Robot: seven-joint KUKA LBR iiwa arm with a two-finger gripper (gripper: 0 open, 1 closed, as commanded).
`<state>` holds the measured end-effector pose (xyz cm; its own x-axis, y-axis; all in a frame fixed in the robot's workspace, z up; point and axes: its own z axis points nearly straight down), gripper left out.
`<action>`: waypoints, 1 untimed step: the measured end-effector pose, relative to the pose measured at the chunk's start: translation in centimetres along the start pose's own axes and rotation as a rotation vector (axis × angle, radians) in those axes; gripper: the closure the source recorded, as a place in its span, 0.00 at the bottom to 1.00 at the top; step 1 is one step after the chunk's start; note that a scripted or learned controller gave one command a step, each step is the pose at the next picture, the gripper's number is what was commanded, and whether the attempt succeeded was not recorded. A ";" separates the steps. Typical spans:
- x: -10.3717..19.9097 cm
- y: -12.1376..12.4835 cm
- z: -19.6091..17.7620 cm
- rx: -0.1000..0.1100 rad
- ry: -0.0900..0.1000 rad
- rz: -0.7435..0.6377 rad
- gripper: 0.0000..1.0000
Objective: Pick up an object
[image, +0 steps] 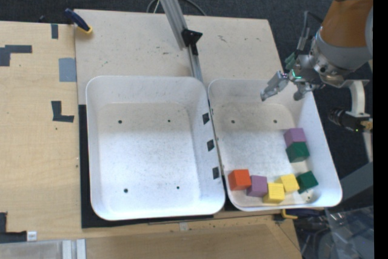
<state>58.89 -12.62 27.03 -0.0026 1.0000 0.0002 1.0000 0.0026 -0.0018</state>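
The end effector [284, 85] was seen raised over the far right corner of the right bin [254, 130], its two fingers spread apart with nothing between them, apparently readied for a descent. The blocks were gathered along the bin's near and right walls, well apart from it: orange block [239, 179], purple block [295, 135], yellow block [276, 192], green block [297, 151]. The left bin [100, 100] lay beside it on the desk [121, 39].

The claw [284, 87] hangs spread and empty over the right bin's [254, 130] far corner, well apart from the orange block [239, 179], purple block [295, 136] and green block [297, 151] crowding its near edge.
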 end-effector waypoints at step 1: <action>-2.2 2.9 -12.3 -0.011 -0.004 0.000 0.00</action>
<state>61.83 -14.79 39.29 -0.0026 1.0000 -0.0033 1.0000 0.0026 0.0091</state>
